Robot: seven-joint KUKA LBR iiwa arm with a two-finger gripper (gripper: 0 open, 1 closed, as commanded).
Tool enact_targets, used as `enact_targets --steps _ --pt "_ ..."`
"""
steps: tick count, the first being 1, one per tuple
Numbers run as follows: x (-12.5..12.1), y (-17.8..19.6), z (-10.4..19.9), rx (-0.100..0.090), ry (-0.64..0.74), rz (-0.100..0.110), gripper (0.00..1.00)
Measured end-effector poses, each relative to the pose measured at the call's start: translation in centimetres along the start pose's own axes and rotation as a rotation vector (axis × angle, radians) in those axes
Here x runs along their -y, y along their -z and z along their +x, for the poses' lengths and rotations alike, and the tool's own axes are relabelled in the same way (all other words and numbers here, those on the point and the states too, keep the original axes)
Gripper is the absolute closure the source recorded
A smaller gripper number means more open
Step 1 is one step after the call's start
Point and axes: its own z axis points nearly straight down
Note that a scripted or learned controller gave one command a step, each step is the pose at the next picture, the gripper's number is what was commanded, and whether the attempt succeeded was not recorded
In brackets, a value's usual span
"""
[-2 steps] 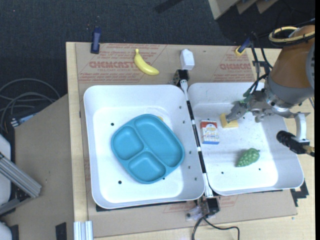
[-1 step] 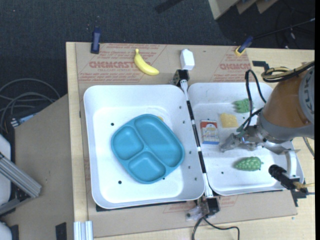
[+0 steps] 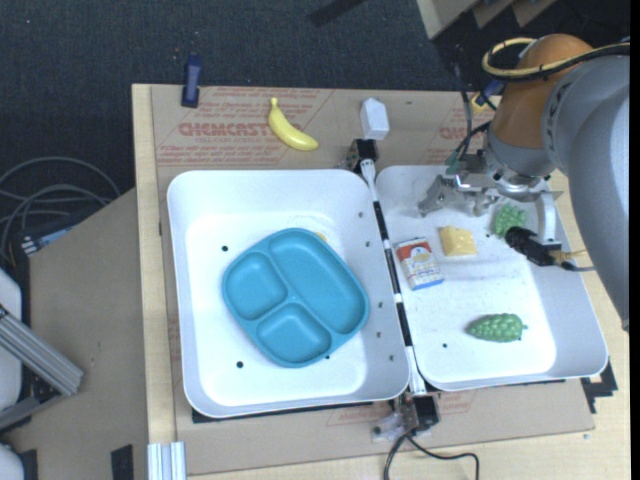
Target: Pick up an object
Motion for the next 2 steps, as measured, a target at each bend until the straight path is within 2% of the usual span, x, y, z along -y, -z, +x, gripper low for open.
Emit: enact_targets --steps 1,2 --pt "3.4 0.0 0.0 -0.001 -0.001 0.003 0.0" --pt "3.3 1.1 0.0 0.0 0.0 -0.002 1.0"
